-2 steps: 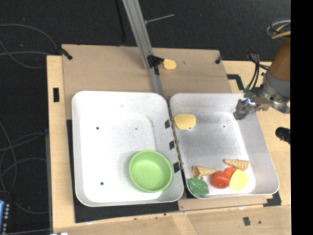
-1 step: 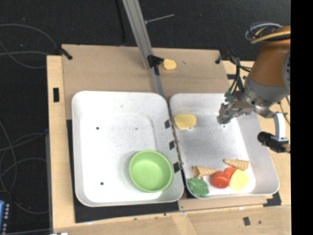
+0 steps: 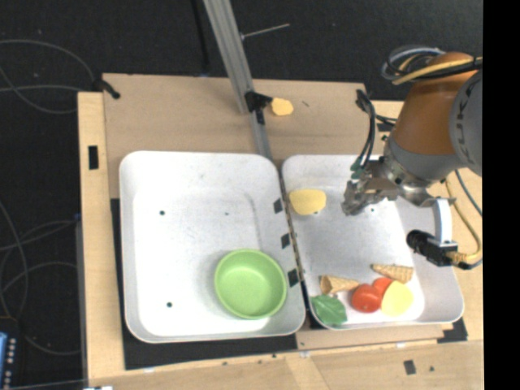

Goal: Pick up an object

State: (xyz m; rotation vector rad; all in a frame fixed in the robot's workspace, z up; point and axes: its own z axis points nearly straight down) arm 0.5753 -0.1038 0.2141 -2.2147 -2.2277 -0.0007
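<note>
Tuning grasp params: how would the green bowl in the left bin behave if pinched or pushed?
The green bowl looks like rigid plastic, probably light. Its rounded, glossy rim may slip from a pinch. Sitting upright on the left bin, it would likely slide rather than tip.

Two white bins (image 3: 203,162). One green bowl (image 3: 250,283), plus two cones (image 3: 393,273).

Also one tomato (image 3: 366,297), one leaf (image 3: 329,309), three yellow bits (image 3: 308,201).

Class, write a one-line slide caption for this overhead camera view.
Grey-and-orange arm's pincer hovers in the right bin beside a pale yellow piece; a green bowl sits in the left bin.
</note>
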